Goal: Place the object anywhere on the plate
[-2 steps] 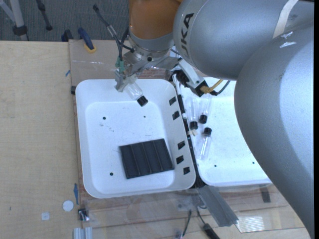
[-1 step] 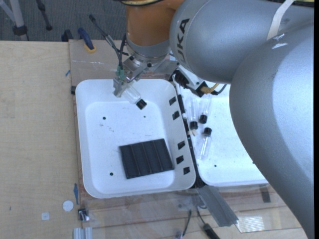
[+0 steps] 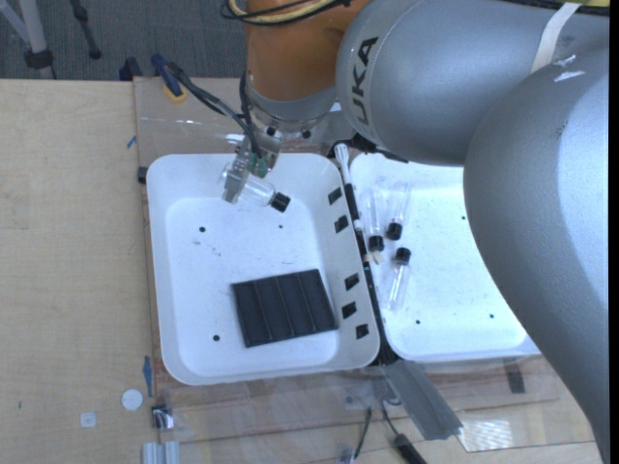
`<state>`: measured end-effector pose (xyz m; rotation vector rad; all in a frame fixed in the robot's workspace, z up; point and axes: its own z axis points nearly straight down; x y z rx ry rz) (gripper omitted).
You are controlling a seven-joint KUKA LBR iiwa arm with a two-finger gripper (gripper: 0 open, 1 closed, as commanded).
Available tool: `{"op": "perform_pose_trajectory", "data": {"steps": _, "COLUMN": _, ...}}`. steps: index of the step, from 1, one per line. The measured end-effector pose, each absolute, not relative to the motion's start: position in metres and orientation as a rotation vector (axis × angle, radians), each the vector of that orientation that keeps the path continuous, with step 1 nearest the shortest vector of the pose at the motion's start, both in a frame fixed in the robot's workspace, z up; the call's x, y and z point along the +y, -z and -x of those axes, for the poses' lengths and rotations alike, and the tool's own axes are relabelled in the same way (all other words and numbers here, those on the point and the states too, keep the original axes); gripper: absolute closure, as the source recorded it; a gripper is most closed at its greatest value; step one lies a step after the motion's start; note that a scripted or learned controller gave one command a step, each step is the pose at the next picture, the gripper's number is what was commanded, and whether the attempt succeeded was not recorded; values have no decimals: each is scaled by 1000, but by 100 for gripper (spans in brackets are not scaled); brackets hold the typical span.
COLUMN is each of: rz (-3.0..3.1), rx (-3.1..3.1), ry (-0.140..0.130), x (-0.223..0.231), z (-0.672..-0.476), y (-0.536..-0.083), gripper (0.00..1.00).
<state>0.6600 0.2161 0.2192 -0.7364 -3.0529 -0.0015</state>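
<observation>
Left bin [image 3: 174, 259] first: the dark ribbed plate [image 3: 283, 306] lies flat on its floor toward the near side, a bit right of centre, nothing on it. The hand [image 3: 244, 180] hangs over the far part of the same bin, well apart from the plate. You've got a clear vial with a black cap [image 3: 263, 195] at the fingertips, tilted, cap end pointing right. The hand looks closed on the vial, pinching its clear body, but the glass is see-through and the fingers blur into it, so treat the grip as likely, not certain.

Risks, your call to watch:
- The grip sits on smooth clear glass, off toward one end. The vial can swivel or slip out during travel and land on the bin floor short of the plate.
- The vial is round. Released from any height or while tilted, it can roll along the plate's grooves and off the edge. A low release, lying across the ribs, would be safer.
- The plate sits near the bin's right wall, so the wrist coming down could clip the divider [image 3: 350, 249] between the bins.

Right bin [image 3: 445, 327]: more clear vials with black caps [image 3: 395, 245] lie loose near its left wall. They're not in play; don't confuse them with the held one.
</observation>
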Motion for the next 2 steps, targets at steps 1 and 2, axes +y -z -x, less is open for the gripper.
{"op": "perform_pose_trajectory", "data": {"steps": 1, "rz": -173, "rx": -3145, "ry": 7, "x": 226, "z": -650, "y": -262, "gripper": 100}}
{"op": "perform_pose_trajectory", "data": {"steps": 2, "rz": -460, "rx": -3116, "ry": 6, "x": 226, "z": -667, "y": -254, "gripper": 100}}
